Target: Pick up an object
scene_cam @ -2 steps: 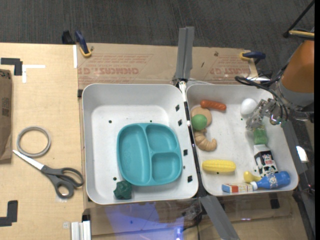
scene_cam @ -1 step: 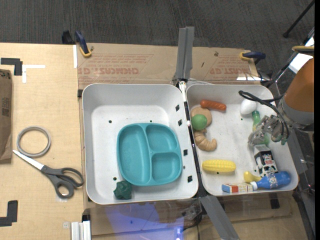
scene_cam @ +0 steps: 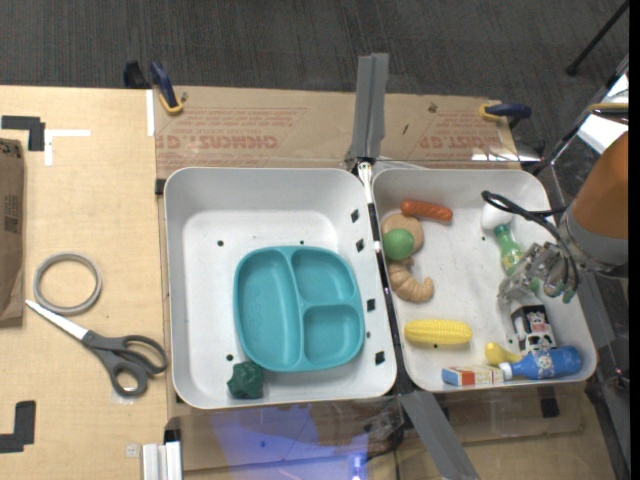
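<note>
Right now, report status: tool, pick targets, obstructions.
Tool over right white bin, nothing visibly held. Nearest: green plastic bottle, small black-and-white box. Yellow toy corn cob lies apart, unobstructed.

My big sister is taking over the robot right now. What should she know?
Claw: low over the right bin, near its right wall; I can't tell whether it grips anything.
Right bin holds a croissant, green ball, red sausage, corn cob, green bottle, blue bottle and a small box.
Left bin holds a teal divided plate and a dark green lump.
Done: nothing is seen lifted yet.
Left: grab one object and raise it.
</note>
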Available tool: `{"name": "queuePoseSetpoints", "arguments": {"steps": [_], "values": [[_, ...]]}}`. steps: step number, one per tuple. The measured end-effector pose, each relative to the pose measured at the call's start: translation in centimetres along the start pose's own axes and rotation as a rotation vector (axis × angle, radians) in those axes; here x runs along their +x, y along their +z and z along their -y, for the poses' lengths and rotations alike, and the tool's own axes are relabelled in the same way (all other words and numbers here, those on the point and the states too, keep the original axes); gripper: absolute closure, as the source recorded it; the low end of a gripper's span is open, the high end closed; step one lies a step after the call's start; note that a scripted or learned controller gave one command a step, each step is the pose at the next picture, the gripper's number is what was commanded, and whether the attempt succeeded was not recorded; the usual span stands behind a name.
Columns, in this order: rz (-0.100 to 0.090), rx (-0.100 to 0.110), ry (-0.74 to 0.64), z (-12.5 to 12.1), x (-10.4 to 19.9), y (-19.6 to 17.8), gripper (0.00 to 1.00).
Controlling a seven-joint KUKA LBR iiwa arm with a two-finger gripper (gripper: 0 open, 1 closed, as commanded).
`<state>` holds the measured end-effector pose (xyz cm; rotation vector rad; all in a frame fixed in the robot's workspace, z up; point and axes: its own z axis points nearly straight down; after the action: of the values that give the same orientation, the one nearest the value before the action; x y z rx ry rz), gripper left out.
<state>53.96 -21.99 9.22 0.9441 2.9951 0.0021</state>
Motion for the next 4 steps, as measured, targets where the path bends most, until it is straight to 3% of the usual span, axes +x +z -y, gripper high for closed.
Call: {"name": "queuePoseSetpoints", "arguments": {"steps": [1, 2, 3, 4], "values": [[0.003, 0.001, 0.200, -3.5, 0.0, 0.0, 0.00], [-0.001, 0.002, 0.455, -4.3, 9.1, 0.1, 0.00], [0.000, 0.002, 0.453, -4.3, 9.1, -0.8, 1.00], [-0.001, 0.002, 0.683, -7.2, 10.7, 0.1, 1.00]]}}
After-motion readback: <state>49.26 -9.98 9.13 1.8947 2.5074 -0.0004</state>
